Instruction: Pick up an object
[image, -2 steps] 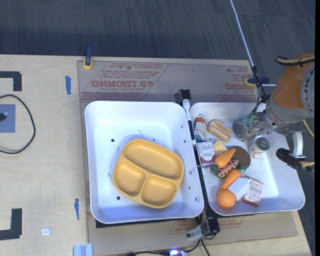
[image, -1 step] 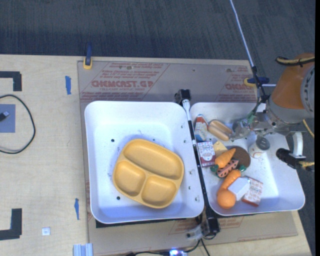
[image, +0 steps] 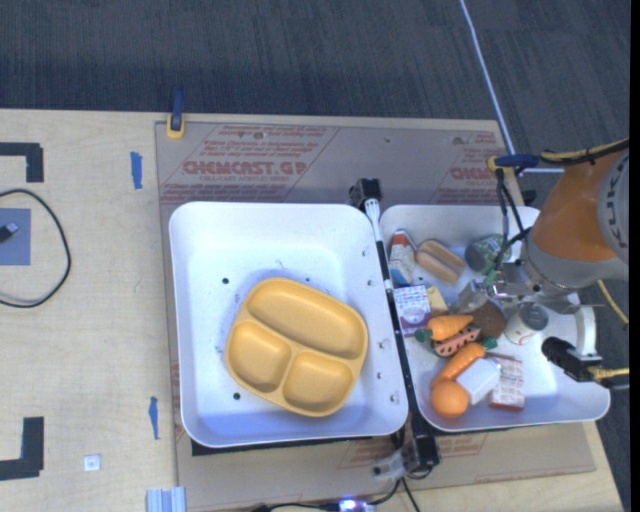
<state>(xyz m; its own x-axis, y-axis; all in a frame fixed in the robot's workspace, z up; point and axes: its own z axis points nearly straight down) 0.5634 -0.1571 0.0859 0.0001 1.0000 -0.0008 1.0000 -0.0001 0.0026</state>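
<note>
I have the end effector (image: 497, 292) down inside the right bin (image: 590, 402), low over the clutter near its middle. From this angle I cannot tell how far it is open, nor whether anything sits in its grip; the wrist and cables hide that part. The arm (image: 580, 225) comes in from the right, its orange band above the bin's far right corner.

The nearest things to the end effector are a brown piece (image: 489, 319) just under it and a carrot (image: 449, 327) just to its left, with a second orange-red piece (image: 464, 349) just below that. Further toward me lie an orange ball (image: 450, 398), a white block (image: 478, 382) and a red-and-white packet (image: 509, 385), all close together. Toward the far side I see a hot dog (image: 441, 260), a small bottle (image: 401, 258) against the left wall, and a greenish can (image: 485, 250) beside the cables. A printed packet (image: 411, 303) lies on the rim between the two bins. A small white cup (image: 521, 327) stands just right of the brown piece.

The left bin (image: 200, 250) holds one thing: a yellow tray (image: 296, 345) with three compartments, lying flat and turned at a slant. Both bins sit on a cardboard sheet (image: 260, 155) on the counter (image: 80, 380).
</note>
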